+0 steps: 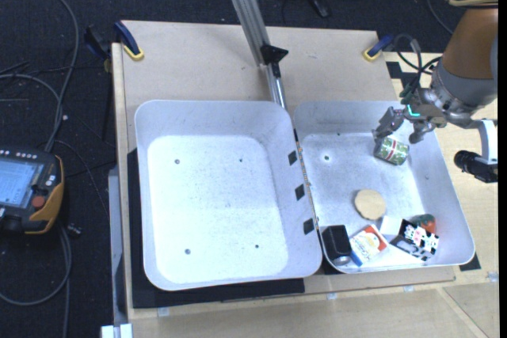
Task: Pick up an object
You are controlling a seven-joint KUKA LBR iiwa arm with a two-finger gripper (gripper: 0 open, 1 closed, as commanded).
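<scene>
Bench (206, 67) carried two white bins | gripper (402, 128) in right bin's (333, 123) far part, fingers apart, straddling green can (391, 150) | cookie (369, 204), packets (394, 240) near front

We can read no text, brand or number anywhere. The green can (391, 150) carries a label, but its print is too small to make out. The orange-and-white packet (369, 242) and the black-and-white patterned item (417, 237) show printed patches that stay illegible to us. The handheld pendant (24, 190) beside the bench has a lit screen, its contents blurred.
</scene>
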